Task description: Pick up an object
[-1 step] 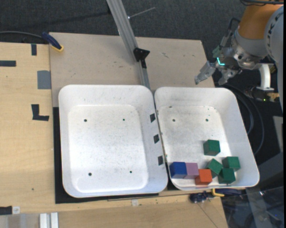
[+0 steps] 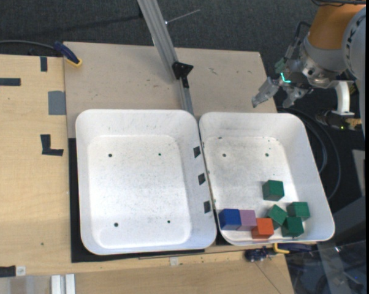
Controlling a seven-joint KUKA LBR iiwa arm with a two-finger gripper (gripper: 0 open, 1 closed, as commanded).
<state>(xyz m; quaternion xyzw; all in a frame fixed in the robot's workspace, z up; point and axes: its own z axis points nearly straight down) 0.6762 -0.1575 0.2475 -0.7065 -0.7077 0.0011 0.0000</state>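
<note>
- Blocks, small and coloured, are grouped in the near right corner of the right bin (image 2: 295, 130).
- One green block (image 2: 273, 190) is set apart from the cluster, slightly farther up the bin floor.
- Three further green blocks are recorded: one (image 2: 277, 214) in the middle of the cluster, one (image 2: 300, 210) to its right near the bin wall, one (image 2: 292, 226) at the near edge.
- A blue block (image 2: 230, 218) is placed at the left end of the cluster, with a pale purple block (image 2: 248, 218) touching it on the right.
- An orange block (image 2: 263, 227) is lodged just beside the purple block, touching the middle green block.
- The left bin (image 2: 86, 127) is set edge to edge with the right bin on the desk (image 2: 123, 72).
- The gripper (image 2: 274, 92) is held above the desk beyond the far edge of the right bin, well apart from all blocks.
- Its fingers (image 2: 262, 95) are seen spread, with a gap between them; nothing is held.
- The arm (image 2: 331, 29), grey with an orange band, is entered from the upper right.
- A slanted metal bar (image 2: 157, 26) is noted across the desk behind the bins.
</note>
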